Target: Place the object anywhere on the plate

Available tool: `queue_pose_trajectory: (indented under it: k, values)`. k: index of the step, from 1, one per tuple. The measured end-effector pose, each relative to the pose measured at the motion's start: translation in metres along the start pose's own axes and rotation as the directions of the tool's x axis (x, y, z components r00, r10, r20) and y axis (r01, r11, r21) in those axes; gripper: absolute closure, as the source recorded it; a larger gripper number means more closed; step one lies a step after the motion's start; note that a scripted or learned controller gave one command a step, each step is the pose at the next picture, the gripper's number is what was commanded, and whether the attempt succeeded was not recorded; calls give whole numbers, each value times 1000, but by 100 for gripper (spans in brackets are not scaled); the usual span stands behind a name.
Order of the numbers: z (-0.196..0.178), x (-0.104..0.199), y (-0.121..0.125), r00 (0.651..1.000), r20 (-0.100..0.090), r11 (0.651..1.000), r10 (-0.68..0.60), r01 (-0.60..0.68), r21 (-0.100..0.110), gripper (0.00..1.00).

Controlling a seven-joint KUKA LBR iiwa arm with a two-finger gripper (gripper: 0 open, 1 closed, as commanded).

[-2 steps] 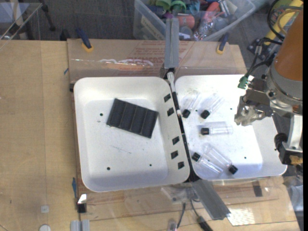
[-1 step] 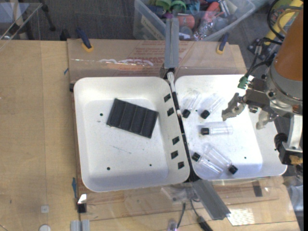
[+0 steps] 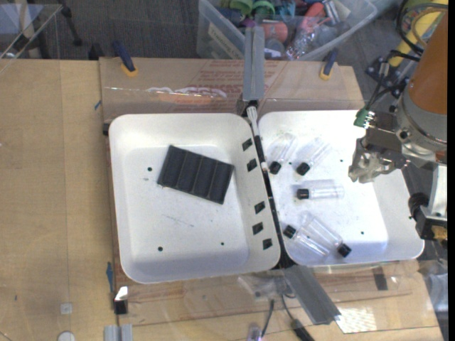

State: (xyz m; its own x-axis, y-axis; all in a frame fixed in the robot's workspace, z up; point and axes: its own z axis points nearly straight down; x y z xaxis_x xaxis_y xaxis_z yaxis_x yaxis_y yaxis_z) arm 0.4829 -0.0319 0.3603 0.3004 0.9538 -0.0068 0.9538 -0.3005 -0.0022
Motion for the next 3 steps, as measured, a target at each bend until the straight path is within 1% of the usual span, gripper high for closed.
queue_pose_trajectory:
  k: [1,2,3]
  values:
    - [0,0,0,1000,0,1000,0,0,0,0]
    - [-9,1,1,1000,1,1000,-1,1,0,100]
    - [-9,1,0,1000,1,1000,-1,1,0,0]
